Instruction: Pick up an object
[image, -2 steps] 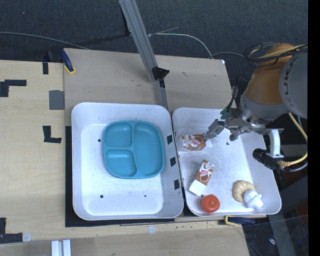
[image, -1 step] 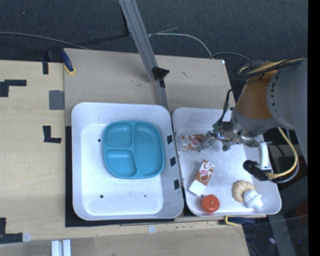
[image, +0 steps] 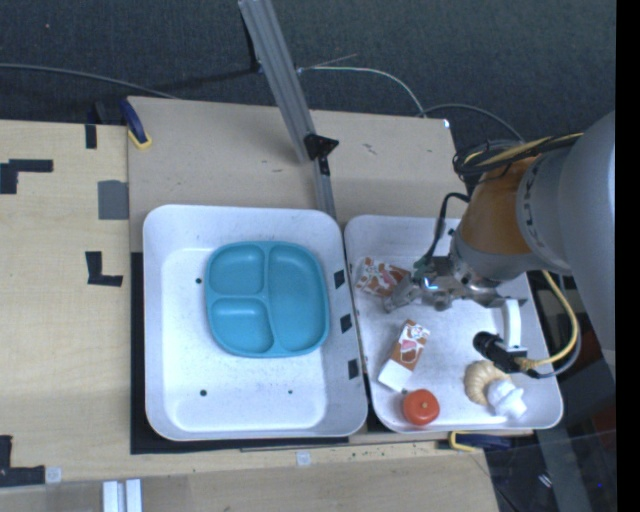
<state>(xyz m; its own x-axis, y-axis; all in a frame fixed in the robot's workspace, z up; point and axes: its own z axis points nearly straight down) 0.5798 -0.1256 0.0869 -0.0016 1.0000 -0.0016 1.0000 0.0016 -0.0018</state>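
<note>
Hand: the hand (image: 418, 290) is lowered into the right bin (image: 545, 400); its opening cannot be told.
Wrapper: a red-and-white packet (image: 378, 276) is seen just at its 9 o'clock.
Carton: a small carton (image: 405, 352) lies at 6 o'clock.
Further: a red ball (image: 421, 406) at 6, a croissant-like toy (image: 486, 380) at 4.
Left bin: a blue divided plate (image: 267, 298) is held in it.

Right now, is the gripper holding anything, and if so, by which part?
Cannot be told. The gripper sits low in the right bin beside the red-and-white packet, but no object shows between its fingers.
</note>
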